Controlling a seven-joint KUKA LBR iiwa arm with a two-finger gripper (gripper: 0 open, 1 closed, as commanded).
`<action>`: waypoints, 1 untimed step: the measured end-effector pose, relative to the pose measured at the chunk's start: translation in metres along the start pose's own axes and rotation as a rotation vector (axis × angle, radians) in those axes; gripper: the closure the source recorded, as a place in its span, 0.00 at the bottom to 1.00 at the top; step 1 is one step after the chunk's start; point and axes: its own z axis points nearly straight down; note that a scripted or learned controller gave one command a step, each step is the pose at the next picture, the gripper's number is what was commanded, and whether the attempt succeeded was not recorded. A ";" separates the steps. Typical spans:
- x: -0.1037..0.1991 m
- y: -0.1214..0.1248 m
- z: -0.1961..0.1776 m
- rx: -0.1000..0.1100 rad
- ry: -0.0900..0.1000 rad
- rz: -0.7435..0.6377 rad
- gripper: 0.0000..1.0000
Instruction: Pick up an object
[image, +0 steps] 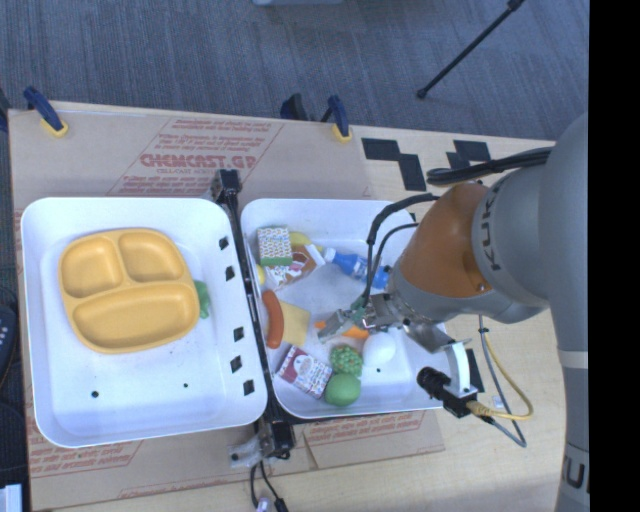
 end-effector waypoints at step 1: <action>-0.001 0.001 -0.010 -0.001 -0.003 -0.006 1.00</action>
